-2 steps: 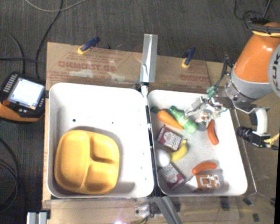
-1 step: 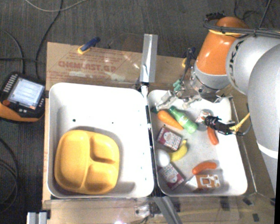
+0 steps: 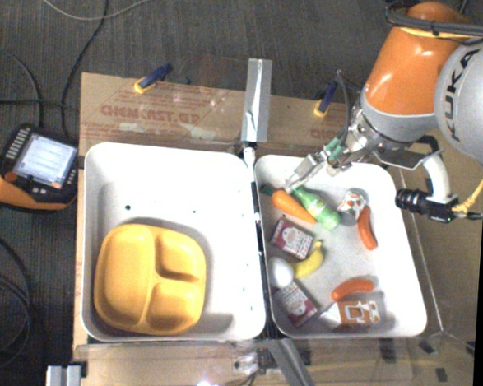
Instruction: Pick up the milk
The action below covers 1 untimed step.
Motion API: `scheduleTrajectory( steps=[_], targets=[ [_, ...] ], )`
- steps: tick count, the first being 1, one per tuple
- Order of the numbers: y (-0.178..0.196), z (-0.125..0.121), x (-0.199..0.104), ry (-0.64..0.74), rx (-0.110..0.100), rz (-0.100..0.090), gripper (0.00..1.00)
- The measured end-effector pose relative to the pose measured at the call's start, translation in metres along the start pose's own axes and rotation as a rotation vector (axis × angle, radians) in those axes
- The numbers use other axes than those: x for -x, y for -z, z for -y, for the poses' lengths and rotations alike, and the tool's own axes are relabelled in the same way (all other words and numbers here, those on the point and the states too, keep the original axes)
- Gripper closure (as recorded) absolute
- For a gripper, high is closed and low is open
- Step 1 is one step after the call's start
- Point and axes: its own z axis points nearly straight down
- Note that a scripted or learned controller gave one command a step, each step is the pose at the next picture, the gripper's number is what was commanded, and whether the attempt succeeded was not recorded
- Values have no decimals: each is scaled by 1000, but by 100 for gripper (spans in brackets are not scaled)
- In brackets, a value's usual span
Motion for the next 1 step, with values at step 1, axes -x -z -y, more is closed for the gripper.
scheduleTrajectory(
  steps=[1],
  targets=[
    [-113,41,80,157,0,-2,0]
  ],
)
